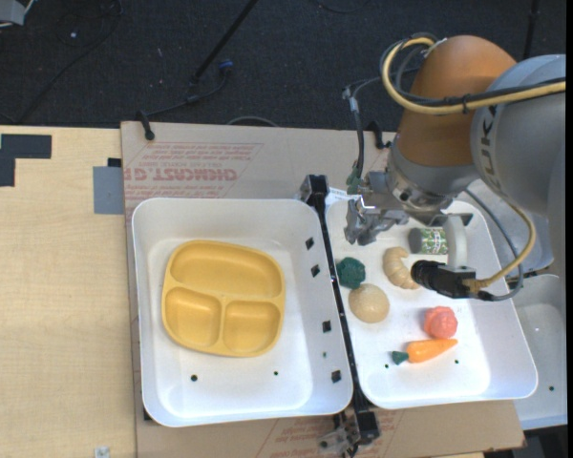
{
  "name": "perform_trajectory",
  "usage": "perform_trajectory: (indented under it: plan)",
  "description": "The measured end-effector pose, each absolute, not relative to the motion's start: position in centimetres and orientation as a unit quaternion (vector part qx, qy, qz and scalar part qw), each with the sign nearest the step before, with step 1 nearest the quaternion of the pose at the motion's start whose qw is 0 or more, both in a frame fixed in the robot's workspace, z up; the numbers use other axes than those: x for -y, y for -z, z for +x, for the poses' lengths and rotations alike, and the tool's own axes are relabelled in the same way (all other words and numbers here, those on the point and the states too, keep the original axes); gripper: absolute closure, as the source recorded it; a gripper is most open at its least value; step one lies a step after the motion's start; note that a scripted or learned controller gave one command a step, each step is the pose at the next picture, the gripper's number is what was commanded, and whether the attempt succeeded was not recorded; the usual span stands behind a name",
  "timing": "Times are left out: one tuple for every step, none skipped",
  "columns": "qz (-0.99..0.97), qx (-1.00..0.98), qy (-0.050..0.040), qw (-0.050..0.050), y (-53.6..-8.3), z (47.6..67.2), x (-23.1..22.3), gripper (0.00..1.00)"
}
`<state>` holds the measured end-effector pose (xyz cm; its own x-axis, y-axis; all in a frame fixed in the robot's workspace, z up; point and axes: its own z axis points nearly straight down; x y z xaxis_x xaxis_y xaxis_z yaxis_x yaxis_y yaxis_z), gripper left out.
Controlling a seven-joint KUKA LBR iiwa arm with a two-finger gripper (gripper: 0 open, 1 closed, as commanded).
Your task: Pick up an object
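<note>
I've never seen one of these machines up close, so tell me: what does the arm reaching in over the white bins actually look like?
The bulky grey robot arm has smooth rounded casings, with a glossy orange dome-shaped band above the wrist. Part of dark lettering shows on the grey shell. A yellow cable loops over the orange part, and thinner black cables trail below. At the tip sits a small grey metal gripper.

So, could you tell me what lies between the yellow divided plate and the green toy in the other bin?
In the camera view, between the yellow plate and the green toy lie bare white bin floor and the black-clipped divider where the two bins meet.
</note>
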<state>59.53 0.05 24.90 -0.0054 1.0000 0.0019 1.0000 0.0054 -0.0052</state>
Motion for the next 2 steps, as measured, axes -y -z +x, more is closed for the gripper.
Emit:
perform_trajectory:
  plan:
    - [-0.705, 0.709, -0.0007, 0.002, -25.3, 59.1, -5.4, 1.0]
    - [-0.705, 0.709, -0.0013, 0.001, -23.9, 59.8, -10.1, 1.0]
